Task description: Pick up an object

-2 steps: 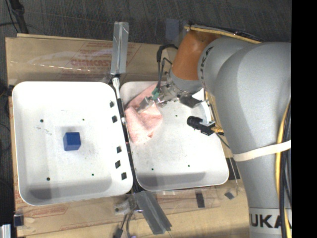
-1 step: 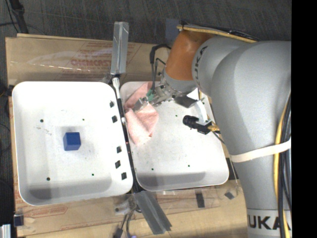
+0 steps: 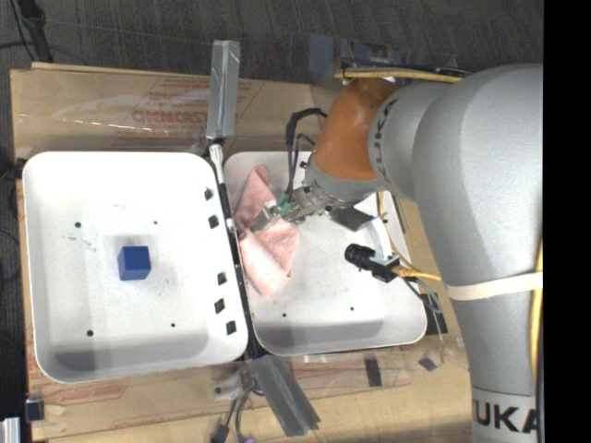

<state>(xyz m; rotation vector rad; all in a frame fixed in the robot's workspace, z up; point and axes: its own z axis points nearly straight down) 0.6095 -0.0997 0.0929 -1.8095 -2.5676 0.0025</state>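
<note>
I am at the reaching step: my gripper (image 3: 277, 212) is down in the right bin (image 3: 319, 335), at the pink cloth (image 3: 268, 238) that lies along the bin's nine o'clock wall. I cannot tell how the gripper is set, nor whether it has the cloth. Next, I judge, comes a firm pinch on a fold, then a straight lift. A blue cube (image 3: 135, 262) sits mid left bin (image 3: 55, 192). My arm reads "UKA" at five o'clock; the cardboard's red print is illegible.

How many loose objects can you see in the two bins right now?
2. A blue cube sits in the left bin; a pink cloth lies in the right bin, under the gripper. The arm may hide others.
</note>
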